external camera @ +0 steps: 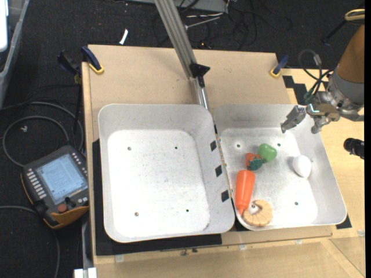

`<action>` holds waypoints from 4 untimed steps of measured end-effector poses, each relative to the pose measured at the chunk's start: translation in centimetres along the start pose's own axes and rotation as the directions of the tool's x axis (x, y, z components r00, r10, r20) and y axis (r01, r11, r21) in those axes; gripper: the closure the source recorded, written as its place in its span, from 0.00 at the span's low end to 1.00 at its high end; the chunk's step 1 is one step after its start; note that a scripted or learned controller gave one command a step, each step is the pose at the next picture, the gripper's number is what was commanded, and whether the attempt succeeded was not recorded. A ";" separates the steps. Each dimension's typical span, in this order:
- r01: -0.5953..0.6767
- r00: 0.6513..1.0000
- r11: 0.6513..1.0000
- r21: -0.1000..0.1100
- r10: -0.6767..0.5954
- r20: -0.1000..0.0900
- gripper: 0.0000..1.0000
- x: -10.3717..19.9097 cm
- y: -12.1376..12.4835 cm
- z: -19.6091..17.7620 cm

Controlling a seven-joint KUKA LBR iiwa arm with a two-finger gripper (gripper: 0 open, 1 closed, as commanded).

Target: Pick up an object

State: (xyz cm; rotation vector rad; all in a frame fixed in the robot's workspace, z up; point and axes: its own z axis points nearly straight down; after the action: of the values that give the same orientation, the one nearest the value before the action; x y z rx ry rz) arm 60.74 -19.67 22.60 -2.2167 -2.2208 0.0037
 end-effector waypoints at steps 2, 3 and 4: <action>-0.002 1.000 1.000 0.000 0.002 0.001 0.00 -0.2 -0.1 4.1; -0.004 1.000 1.000 -0.014 0.004 -0.001 0.00 0.2 -0.5 9.3; 0.000 1.000 1.000 -0.029 0.000 0.004 0.00 0.2 0.1 9.6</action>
State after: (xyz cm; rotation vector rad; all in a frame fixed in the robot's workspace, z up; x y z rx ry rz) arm 60.80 -19.51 13.00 -2.2334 -2.2376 -0.0239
